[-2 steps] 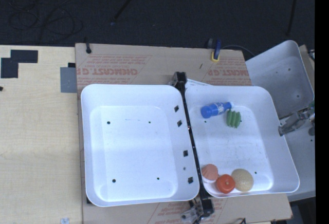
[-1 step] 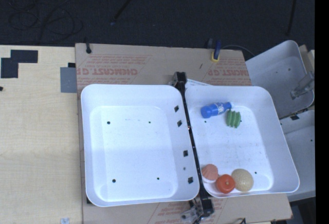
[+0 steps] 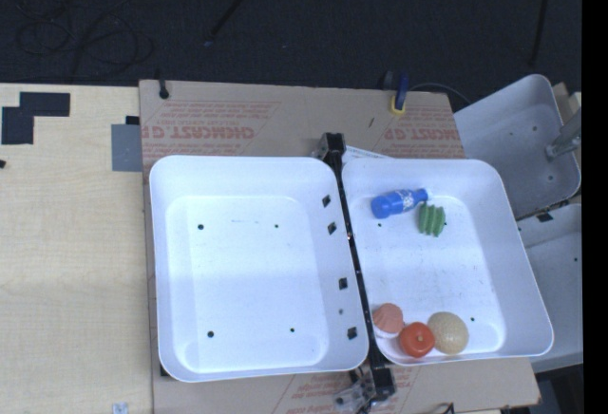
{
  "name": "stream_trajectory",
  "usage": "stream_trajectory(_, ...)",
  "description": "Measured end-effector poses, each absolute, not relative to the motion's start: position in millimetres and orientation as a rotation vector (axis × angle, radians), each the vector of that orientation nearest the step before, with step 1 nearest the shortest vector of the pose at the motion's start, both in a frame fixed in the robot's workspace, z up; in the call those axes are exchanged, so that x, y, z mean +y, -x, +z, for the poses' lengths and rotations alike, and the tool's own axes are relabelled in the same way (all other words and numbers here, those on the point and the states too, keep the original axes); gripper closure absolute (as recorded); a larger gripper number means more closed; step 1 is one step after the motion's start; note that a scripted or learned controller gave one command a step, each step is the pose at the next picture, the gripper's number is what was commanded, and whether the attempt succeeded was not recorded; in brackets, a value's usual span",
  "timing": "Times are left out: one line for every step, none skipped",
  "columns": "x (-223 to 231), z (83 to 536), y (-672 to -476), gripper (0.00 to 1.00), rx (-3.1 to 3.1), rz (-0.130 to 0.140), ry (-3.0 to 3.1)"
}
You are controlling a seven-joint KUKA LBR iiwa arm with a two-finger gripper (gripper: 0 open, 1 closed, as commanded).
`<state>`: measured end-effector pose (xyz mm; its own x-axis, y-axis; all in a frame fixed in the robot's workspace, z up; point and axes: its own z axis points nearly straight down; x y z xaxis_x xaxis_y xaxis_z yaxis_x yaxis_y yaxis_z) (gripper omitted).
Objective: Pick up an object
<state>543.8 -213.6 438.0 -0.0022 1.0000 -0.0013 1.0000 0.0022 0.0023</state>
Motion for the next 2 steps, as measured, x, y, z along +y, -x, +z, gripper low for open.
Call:
stream_trajectory(-213.6, 468.0, -553.7, 0.0, 2.223, 0.001, -2.218)
stream_trajectory(-213.5, 484.9, -563.9, 0.0, 2.224, -0.001, -2.218)
